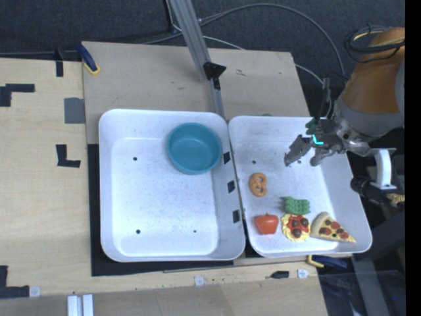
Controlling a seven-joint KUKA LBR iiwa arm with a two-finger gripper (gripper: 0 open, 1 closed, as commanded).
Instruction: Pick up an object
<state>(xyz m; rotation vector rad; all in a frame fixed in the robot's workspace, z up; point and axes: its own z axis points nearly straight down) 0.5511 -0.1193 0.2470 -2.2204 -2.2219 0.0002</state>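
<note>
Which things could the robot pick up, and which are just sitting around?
For the job: tool, pretzel, tomato, green toy, round pizza, pizza slice.
Just there: blue bowl, left bin, right bin, cables.

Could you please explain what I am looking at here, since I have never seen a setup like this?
This is one picture from a fixed camera above a bench, looking down at a slant. The grey and orange machine on the right is a robot arm; its gripper hangs over the right bin, its jaws spread open with nothing between them. Two shallow white bins sit side by side. The left bin holds a blue bowl. The right one holds toy foods: a pretzel, a green piece, a tomato, a small round pizza and a pizza slice.
</note>
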